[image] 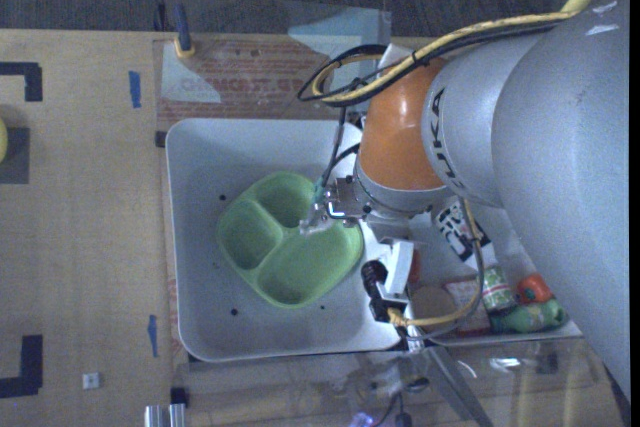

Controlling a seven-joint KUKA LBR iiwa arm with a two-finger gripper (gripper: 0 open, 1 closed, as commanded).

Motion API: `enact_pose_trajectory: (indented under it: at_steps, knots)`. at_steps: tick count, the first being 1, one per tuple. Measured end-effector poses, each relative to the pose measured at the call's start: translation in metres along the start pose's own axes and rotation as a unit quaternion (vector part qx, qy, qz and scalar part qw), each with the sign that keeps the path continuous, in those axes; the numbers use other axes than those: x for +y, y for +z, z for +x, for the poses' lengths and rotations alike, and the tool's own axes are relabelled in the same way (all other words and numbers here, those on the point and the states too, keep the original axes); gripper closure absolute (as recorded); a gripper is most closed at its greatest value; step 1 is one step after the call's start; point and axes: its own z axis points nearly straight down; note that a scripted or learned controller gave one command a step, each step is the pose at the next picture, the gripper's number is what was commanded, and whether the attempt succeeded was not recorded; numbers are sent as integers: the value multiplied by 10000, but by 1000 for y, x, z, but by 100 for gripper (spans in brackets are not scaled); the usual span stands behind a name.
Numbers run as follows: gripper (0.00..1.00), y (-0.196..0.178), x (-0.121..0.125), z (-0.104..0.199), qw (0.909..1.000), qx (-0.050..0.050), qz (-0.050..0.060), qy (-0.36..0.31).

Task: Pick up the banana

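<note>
My gripper (320, 213) hangs low over the left bin (195, 175), at the right rim of a green divided plate (270, 250) that lies in the bin's middle. The orange wrist band (400, 140) and the thick grey arm (540, 145) sit right above it and hide the bin's right side and most of the right bin. The wrist covers the fingertips from above, and I see nothing held at them.
At the lower right, past the arm, lie a small bottle with a green and red label (495, 290), an orange-red item (533, 288), a green item (530, 317) and a brown round piece (435, 300). A small yellow object (3, 141) sits on the bench's far left edge.
</note>
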Motion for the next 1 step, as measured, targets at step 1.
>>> enact_pose_trajectory:
  at_steps: [1]
  knots:
    - [0,9,-10,9,9997,-57,-203,-131]
